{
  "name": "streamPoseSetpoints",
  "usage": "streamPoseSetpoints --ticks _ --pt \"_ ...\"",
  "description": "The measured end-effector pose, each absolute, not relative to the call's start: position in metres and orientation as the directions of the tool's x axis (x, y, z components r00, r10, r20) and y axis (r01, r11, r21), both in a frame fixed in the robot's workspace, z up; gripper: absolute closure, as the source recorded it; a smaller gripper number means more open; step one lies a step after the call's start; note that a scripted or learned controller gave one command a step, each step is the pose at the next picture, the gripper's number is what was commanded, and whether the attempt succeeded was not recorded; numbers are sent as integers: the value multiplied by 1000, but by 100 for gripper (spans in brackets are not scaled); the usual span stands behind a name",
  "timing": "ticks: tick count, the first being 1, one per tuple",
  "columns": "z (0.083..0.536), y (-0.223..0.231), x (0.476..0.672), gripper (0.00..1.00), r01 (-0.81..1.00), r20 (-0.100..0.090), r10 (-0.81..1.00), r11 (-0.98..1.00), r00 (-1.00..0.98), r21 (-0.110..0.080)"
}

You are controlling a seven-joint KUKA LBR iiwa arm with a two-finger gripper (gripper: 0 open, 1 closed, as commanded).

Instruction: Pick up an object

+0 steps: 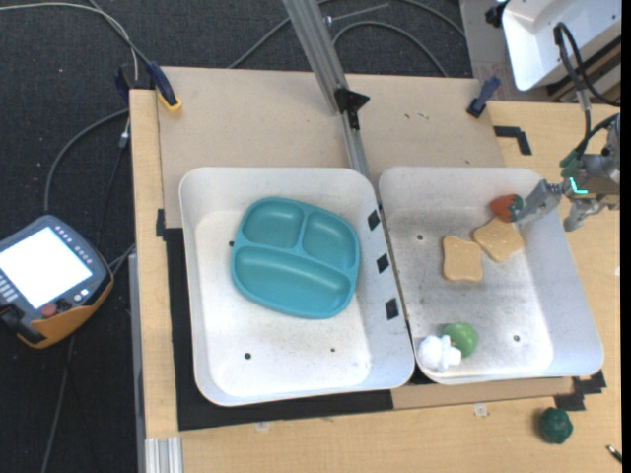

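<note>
The right bin (552, 348) holds two tan toast-shaped pieces, one (461, 259) near its middle and one (499, 239) further right. A small red object (505, 205) lies at the bin's far right corner. A green piece (460, 338) and a white piece (437, 353) sit together at the near edge. My gripper (549, 214) hangs over the bin's right rim, just right of the red object, open, with nothing between its fingers.
A teal divided plate (294, 256) lies in the left bin (296, 372). A dark green ball (555, 424) rests on the bench outside the right bin's near corner. A metal post (325, 57) slants up from between the bins.
</note>
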State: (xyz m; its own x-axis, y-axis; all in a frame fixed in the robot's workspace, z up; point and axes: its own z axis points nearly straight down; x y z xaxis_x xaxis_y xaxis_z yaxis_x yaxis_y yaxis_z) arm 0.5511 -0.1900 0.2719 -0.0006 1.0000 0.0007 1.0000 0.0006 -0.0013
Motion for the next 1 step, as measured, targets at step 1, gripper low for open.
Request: streamPoseSetpoints --ticks 1 --pt "272 -190 551 0 1000 1 1000 1 -1 0"
